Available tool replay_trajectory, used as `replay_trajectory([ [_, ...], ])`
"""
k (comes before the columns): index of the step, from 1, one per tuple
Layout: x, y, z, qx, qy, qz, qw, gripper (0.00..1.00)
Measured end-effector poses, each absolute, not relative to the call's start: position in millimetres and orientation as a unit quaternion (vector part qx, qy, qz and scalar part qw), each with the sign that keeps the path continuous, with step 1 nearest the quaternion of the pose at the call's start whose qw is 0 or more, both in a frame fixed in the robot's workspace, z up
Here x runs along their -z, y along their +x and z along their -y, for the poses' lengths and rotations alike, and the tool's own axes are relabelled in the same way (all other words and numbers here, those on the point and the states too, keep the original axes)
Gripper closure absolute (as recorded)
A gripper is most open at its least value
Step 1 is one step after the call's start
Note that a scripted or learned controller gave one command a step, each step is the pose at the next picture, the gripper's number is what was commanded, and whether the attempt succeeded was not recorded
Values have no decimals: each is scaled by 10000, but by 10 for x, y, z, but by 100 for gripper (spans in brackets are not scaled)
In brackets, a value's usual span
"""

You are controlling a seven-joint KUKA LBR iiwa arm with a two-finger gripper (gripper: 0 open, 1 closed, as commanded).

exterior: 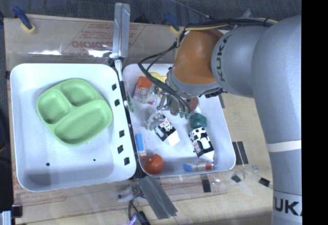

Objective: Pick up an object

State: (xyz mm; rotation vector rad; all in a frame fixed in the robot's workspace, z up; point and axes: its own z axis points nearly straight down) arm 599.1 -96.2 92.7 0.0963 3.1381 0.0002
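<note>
Care matters as the fingers (173,104), whose state I cannot tell, hover in the right bin (223,116) over the cow-patterned toy (166,130): descend straight, centred.

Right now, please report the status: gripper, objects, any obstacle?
Gripper low in right bin, nothing seen held. Cow-print block just below it. Orange packet, teal piece crowd alongside.

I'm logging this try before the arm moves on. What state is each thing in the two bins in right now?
Green plate: right way up, alone in the left bin.
Orange packet: lying in the right bin's upper left.
Cow-print block: lying mid-bin.
Second cow-print block: lying to its right.
Tomato: resting at the near rim.
Marker: lying flat.
Hand: low over the right bin; grip unclear.
</note>
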Motion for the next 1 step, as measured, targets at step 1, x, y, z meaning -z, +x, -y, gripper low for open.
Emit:
replay_trajectory([
  [1,-922,5279,1099,3,327,-9995,5,0],
])
